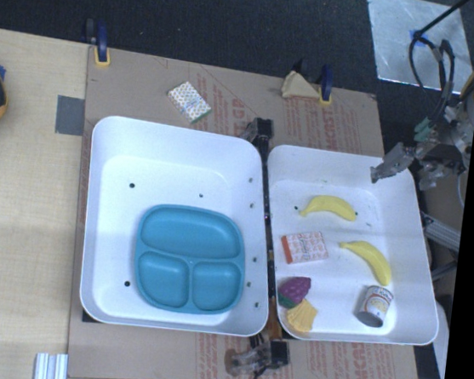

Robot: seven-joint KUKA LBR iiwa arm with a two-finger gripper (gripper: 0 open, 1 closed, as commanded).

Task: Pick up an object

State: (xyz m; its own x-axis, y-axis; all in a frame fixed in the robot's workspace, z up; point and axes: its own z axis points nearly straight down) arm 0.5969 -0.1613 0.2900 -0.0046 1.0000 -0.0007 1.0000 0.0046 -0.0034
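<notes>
The right bin (419, 207) holds a yellow banana (330, 208) near its back, a second banana (369, 260) to the right, and a red and white packet (303, 247). At its front lie a purple toy fruit (295, 290), a yellow piece (302, 316) and a small can (374, 305). My gripper (389, 169) hangs over the bin's back right corner, apart from every object, with nothing seen in it.
The left bin (121, 153) holds a blue divided plate (188, 258). A small patterned packet (189, 100) lies on the cardboard behind the bins. Clamps (326, 82) sit at the board's back edge, and cables (434, 54) hang at the top right.
</notes>
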